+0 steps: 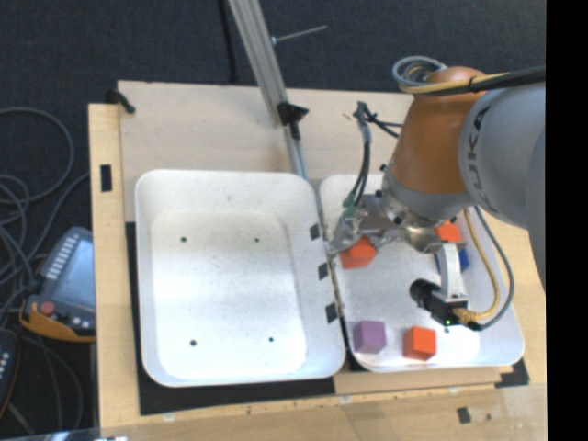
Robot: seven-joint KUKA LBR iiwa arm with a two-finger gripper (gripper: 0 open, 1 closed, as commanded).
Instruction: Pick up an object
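Grasp step: the hand (354,239), at the right bin's (487,352) left edge, meets an orange block (358,254); finger state indiscernible; lifting follows.

Only legible marking: dark capital letters reading "UKA", the visible part of the maker's name running vertically on the grey arm casing (480,145), beside the orange band (432,145); handheld pendant's (66,278) keys too small to read.
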